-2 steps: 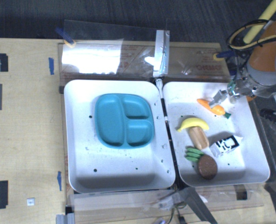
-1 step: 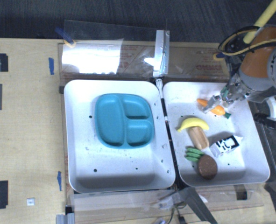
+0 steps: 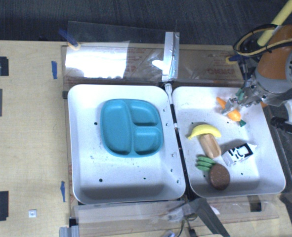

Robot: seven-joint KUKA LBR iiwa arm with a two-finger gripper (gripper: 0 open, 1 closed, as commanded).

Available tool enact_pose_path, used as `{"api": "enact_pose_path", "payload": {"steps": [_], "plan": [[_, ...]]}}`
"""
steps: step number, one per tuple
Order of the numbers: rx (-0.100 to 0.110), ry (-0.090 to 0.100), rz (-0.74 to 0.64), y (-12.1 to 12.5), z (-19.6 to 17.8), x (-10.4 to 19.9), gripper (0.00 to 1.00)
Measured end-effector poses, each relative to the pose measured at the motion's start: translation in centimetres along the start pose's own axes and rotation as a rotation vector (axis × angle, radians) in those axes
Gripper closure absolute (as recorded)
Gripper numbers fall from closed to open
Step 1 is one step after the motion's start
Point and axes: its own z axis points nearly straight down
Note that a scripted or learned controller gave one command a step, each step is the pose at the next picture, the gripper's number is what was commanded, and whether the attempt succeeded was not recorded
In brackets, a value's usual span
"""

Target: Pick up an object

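In the right bin lie a yellow banana, a tan cylinder, a green piece, a brown round object and a white and black carton. Two small orange pieces sit at the bin's far right: one farther back, one with a green tip nearer. My gripper hangs low over that corner, between and just right of the orange pieces. Nothing visibly sits in its grasp.
The left bin holds a blue divided plate. A clear plastic sheet and a metal bracket stand behind the bins. The arm's grey body and orange band fill the upper right, with cables around it.
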Motion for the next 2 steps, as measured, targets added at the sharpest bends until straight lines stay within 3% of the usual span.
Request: {"api": "enact_pose_path", "payload": {"steps": [1, 2], "plan": [[0.002, 0.002, 0.186, -4.2, -3.2, 1.3, 1.00], [-0.006, 0.000, 0.122, -1.3, -10.3, 7.8, 1.00]]}}
